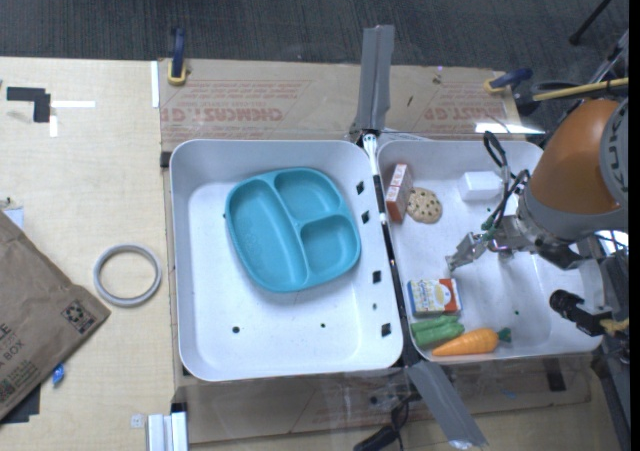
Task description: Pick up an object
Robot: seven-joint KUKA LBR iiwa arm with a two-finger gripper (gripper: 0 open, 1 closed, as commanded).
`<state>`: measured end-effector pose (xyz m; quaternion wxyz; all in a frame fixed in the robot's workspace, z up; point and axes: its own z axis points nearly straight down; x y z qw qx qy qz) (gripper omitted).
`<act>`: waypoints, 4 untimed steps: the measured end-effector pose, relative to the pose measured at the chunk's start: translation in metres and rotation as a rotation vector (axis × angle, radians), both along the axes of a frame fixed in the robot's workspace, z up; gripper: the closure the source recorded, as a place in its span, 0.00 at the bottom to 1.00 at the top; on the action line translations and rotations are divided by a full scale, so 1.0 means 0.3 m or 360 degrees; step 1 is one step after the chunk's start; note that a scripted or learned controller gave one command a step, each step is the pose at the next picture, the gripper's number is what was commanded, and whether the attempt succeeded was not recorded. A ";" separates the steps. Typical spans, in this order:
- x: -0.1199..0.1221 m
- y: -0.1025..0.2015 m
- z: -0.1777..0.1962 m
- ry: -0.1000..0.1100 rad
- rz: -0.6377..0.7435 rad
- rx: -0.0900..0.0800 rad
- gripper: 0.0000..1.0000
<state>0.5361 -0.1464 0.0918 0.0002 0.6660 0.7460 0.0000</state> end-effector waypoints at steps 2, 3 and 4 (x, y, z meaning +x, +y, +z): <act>0.067 0.049 -0.001 0.0003 0.0016 0.0000 0.00; 0.067 0.050 -0.001 0.0003 0.0017 0.0000 0.00; -0.110 0.170 0.087 0.0004 0.0008 0.0001 0.00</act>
